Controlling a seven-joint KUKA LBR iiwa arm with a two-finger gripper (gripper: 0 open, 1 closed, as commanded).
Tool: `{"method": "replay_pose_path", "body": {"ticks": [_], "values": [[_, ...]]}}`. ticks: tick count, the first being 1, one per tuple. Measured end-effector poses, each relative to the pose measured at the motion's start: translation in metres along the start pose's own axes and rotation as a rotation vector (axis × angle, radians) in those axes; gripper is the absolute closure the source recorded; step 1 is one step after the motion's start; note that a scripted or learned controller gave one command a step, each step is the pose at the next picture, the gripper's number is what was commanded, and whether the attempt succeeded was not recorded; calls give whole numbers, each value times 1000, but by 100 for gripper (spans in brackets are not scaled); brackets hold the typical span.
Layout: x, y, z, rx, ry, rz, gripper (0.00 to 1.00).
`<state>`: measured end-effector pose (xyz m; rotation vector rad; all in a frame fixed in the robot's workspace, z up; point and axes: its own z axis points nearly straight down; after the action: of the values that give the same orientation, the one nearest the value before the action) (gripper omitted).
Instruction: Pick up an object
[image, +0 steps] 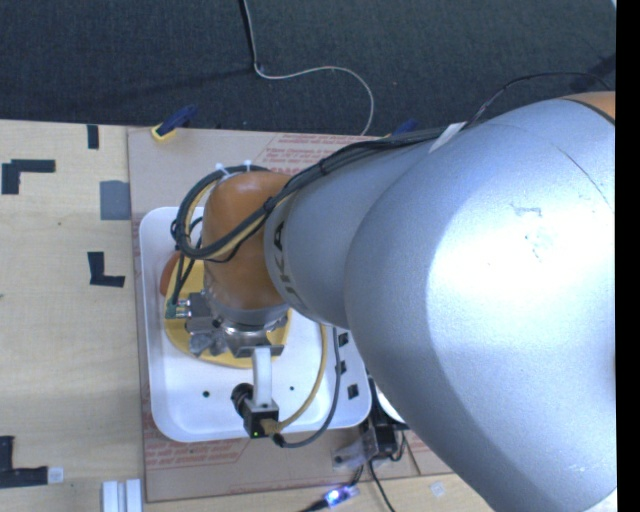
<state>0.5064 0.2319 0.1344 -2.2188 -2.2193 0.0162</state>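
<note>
Jaws: state can't tell, hidden under wrist
Gripper (238, 335): low in bin (165, 405)
Arm (450, 290): blocks most of the bin
Yellow item (180, 340): just left of jaws

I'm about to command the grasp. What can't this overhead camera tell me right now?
- Gripper: sits beneath the orange wrist band and its mounting flange, so the state of the grasp is hidden.
- Yellow flat object in the shallow white bin: a sliver shows beside the wrist; shape unreadable.
- Second white bin: covered by the big grey arm, contents unknown.
</note>
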Motion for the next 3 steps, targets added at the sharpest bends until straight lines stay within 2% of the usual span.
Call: {"method": "replay_pose_path", "body": {"ticks": [1,2,3], "values": [[-35,66,-103,-19,6,3,100],[-68,111,-192,-9,4,-1,100],[-22,153,-177,-11,4,-4,100]]}}
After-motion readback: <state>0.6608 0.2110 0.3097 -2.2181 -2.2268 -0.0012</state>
